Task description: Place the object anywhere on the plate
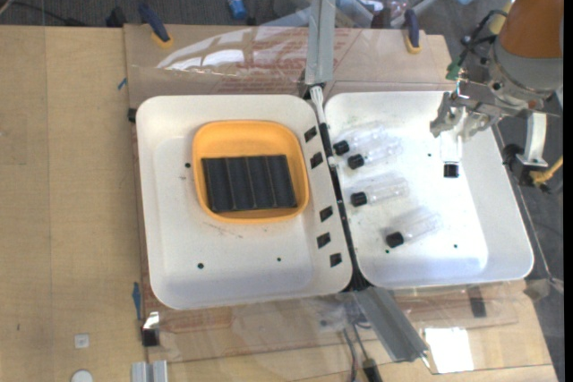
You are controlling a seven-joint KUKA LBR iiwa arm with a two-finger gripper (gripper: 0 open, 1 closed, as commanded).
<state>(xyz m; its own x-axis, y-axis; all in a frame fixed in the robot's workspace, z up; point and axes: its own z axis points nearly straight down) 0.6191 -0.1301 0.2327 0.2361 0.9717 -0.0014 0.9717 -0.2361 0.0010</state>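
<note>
Clear plastic bottles with black caps lie in the right bin; an orange plate sits in the left bin.

Four bottles (383,190) lie scattered across the right bin (501,255), their see-through bodies hard to make out against the white floor, the dark caps plain. The plate (210,139) holds a black ribbed slab (249,182). By the right bin's far right corner hangs the end effector (452,158); whether it is spread or closed I cannot tell, and a small dark piece at its tip is too blurred to identify.
</note>
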